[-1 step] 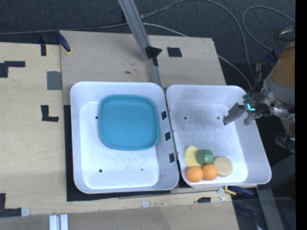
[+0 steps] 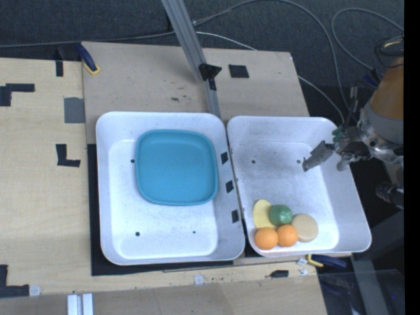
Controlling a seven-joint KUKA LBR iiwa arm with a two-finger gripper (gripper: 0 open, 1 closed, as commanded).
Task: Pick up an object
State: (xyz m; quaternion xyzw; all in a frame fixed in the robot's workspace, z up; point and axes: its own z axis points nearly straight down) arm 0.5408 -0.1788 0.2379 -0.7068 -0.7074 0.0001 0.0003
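- A huddle of small rounded pieces lies in the near corner of the right-hand shallow white bin [image 2: 341, 195]: two orange balls, one [image 2: 266, 238] touching the other [image 2: 287, 235], a dark green round piece [image 2: 281, 214] just behind them, a pale yellow piece [image 2: 262, 210] to its left, and a beige disc-like piece [image 2: 304, 227] on the right end.
- The claw [image 2: 331, 155] hangs over the far right part of that same bin, well apart from the huddle, its two dark fingers spread apart with nothing between them.
- The grey arm with its orange band [image 2: 387, 100] comes in over the bin's right rim.
- The left-hand white bin [image 2: 115, 195] carries a square blue plastic plate [image 2: 176, 167] with rounded corners.
- Both bins sit side by side on the light wooden worktop [image 2: 39, 176].
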